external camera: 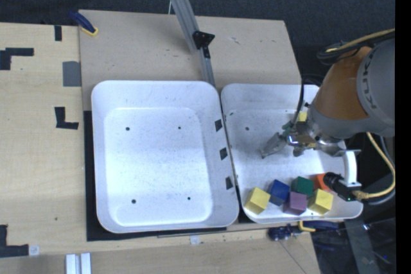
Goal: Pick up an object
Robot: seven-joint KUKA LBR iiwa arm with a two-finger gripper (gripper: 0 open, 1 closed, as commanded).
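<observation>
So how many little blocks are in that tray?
5 clearly: two yellow blocks, a blue block, a green block and a purple block, clustered along the right bin's near edge. More may hide under the arm.

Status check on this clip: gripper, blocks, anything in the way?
Gripper low over right bin, nothing seen between fingers. Blocks clustered at near edge: yellow, blue, green, purple. Nothing blocking them.

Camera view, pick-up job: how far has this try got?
Done: the end effector has reached into the right bin. In hand: nothing visible; it hangs over bare floor, apart from the blocks. Left: the whole pick. The yellow block, blue block, purple block and green block all lie along the near wall, untouched.
</observation>
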